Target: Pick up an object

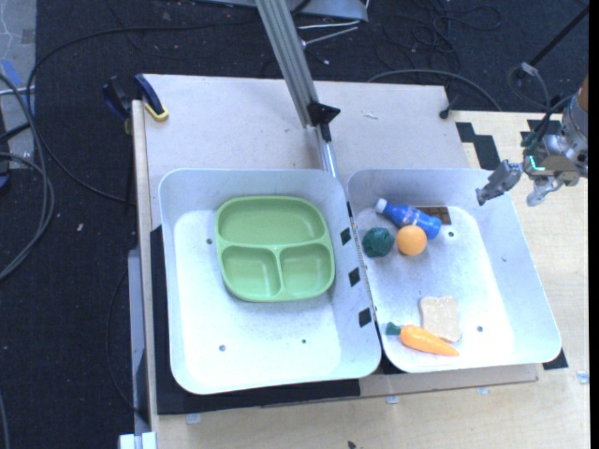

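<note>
the gripper (518, 184) hangs at the right bin's (524, 279) upper right corner, over the rim, its two fingers spread apart with nothing between them. the grey arm (573, 138) enters from the right edge.

nearest candidates sit along the bin's far side: a blue bottle (408, 216) lying on its side, an orange ball (411, 240) just beside it and touching or nearly so, and a dark green ball (378, 241) next to that. nearer the front lie a slice of toy bread (441, 318) and a toy carrot (426, 340), close together.

all look like light plastic play food, probably stiff and smooth. the balls would likely roll or squirt out of a two-finger pinch; the bread lies flat with little edge to catch. the carrot seems the safer choice, taken across its thick middle. the green divided plate (275, 248) rests in the left bin (187, 344).
</note>
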{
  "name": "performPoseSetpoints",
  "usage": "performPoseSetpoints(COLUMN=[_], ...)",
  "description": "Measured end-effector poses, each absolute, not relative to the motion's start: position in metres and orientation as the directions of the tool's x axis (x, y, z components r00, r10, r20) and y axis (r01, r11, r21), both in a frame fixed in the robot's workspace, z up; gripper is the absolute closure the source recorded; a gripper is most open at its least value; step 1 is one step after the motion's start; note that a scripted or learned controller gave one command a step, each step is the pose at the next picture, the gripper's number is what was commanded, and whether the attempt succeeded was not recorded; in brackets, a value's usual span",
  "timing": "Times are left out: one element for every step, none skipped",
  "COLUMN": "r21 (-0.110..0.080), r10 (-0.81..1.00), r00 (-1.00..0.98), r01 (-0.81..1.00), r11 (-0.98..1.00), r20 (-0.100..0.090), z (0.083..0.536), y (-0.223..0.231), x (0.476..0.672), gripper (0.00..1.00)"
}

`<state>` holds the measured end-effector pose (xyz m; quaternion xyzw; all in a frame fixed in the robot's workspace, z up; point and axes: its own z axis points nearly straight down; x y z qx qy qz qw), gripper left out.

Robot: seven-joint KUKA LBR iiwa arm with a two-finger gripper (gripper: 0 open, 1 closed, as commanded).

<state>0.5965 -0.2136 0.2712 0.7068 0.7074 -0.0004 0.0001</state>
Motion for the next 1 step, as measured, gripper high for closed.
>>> performPoseSetpoints(r21=[0.001], r10=[1.000], r00=[-0.001], r01=[1.000], r11=[0.001], r20=[-0.001], z=[0.2718], y=[-0.2136], x=[0.5968], gripper=[0.00])
